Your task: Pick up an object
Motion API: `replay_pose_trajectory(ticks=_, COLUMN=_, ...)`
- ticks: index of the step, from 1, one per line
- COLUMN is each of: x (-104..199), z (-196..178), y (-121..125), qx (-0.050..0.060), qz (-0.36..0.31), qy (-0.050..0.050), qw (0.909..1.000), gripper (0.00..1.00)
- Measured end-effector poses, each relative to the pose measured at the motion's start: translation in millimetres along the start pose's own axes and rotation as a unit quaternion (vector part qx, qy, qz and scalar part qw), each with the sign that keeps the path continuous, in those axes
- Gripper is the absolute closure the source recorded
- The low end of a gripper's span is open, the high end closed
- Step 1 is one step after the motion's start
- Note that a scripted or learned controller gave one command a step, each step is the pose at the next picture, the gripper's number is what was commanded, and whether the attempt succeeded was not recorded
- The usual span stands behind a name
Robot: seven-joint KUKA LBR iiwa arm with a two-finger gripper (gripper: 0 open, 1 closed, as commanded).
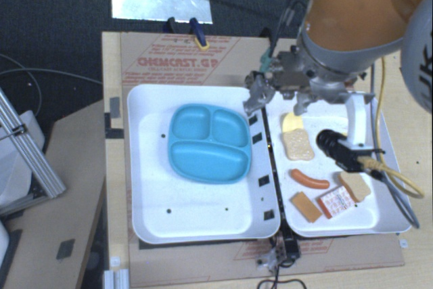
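The end effector [281, 95] is seen near the far edge of the right bin [389, 166], just by the wall between the two bins. Two grey fingers [254, 97] are seen hanging down with a gap between them, so it is judged to be open, and nothing is held between them. Just below the end effector, a pale yellow cheese piece [292, 122] is touching a beige bread slice [298, 144]. Nearer the front, a red-orange sausage [310, 179] is lying alone. Beyond it, an orange-brown block [306, 206], a red and white packet [336, 202] and a tan wedge [356, 186] are bunched close together. These are thought to be toy foods, light and stiff, with smooth skins that may slip. The sausage is round and could roll away, so it should be pinched across its middle. The bread slice lies flat and low, so it should be taken by its two long edges. To the left of the end effector, a blue divided plate [208, 144] is lying in the left bin [152, 213]; it is wide and flat, and only its rim could be gripped.
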State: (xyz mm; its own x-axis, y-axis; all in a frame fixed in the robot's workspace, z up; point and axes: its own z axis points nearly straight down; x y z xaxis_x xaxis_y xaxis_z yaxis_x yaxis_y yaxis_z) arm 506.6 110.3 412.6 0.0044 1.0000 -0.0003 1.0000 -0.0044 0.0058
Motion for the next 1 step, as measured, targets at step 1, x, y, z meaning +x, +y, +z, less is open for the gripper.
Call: replay_pose_trajectory(ticks=1, x=3.6, z=-9.7, y=-0.2, qx=0.0, qz=-0.005, qy=0.001, qw=1.0, gripper=1.0)
